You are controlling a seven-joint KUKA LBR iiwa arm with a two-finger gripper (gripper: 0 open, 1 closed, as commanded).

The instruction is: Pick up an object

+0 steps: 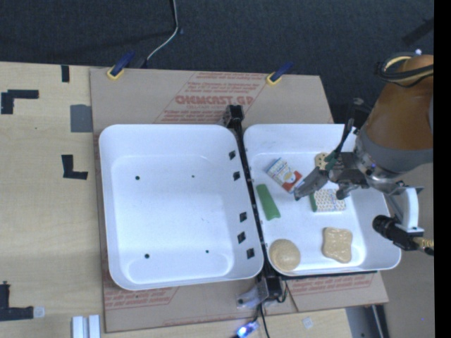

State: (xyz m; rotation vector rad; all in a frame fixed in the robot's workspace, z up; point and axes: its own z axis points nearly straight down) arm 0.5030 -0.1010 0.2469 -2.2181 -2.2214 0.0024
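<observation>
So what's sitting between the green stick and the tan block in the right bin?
In the camera view, nothing lies between the green stick and the tan block: that stretch is bare white bin floor. The round tan disc sits below that line.

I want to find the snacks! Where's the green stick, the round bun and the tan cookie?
green stick (268, 201), camera view, middle of its length
round bun (285, 254), camera view, centre of its top
tan cookie (337, 244), camera view, centre of its face

The arm (403, 125) is cut off by the right edge. Its wrist hides part of the right bin (303, 136). Just below the fingers, a dotted white item (326, 201) is too small to identify.
</observation>
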